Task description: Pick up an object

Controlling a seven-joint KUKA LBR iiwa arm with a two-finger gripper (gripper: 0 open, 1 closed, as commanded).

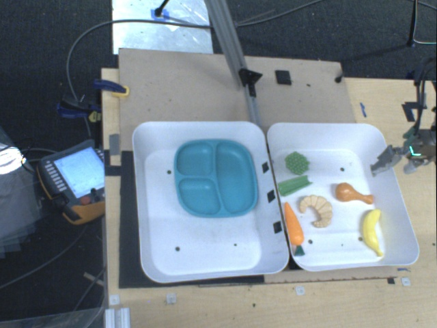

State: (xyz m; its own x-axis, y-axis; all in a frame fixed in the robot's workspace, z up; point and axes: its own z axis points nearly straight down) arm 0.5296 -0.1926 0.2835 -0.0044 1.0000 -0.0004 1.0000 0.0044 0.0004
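Drumstick is the likeliest pick: it lies in the right bin, toward its right side, nearest the gripper, which hangs over that bin's right rim with nothing between its fingers. How wide it stands I cannot tell. Left of the drumstick lie a croissant, a carrot, a bean and broccoli; a banana lies nearer. A good try, I judge, comes straight down across the narrow bone end, clear of the banana.
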